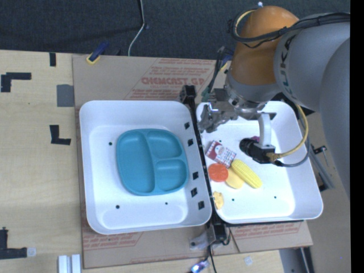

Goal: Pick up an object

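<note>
The claw (211,120) hangs over the upper left corner of the right bin (296,206), beside the divider; whether it is released or clenched cannot be told. Below it, well apart from it, a red-and-white packet (220,152), an orange round piece (218,172) and a yellow corn cob (245,173) lie together on the bin floor, with a small yellow bit (218,198) nearer the front. The left bin (96,152) holds a blue divided plate (152,161).
</note>
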`<state>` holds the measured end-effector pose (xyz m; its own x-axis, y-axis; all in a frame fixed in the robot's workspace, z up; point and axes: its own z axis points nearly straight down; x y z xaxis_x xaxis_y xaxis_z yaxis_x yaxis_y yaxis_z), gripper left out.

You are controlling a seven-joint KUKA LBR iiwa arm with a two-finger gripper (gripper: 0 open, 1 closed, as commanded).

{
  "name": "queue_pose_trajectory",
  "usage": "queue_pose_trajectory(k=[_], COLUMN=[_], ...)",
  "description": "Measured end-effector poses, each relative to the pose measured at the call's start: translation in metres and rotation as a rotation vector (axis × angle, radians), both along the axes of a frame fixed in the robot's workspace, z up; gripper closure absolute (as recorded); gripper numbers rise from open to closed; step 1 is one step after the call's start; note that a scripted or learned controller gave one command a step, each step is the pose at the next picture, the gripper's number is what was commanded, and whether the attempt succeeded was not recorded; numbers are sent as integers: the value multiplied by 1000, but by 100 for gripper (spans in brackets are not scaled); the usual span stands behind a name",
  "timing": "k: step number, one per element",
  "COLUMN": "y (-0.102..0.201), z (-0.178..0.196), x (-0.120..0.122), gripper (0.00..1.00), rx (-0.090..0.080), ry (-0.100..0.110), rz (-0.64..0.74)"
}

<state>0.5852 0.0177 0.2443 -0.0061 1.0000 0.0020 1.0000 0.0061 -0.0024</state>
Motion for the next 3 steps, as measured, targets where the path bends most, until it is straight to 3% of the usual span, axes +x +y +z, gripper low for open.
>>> queue_pose_trajectory(k=[2, 3], y=[82, 79], z=[-8, -8], x=[-55, -53], gripper=[100, 0], rx=[-1, -2], ry=[2, 0], rz=[0, -4])
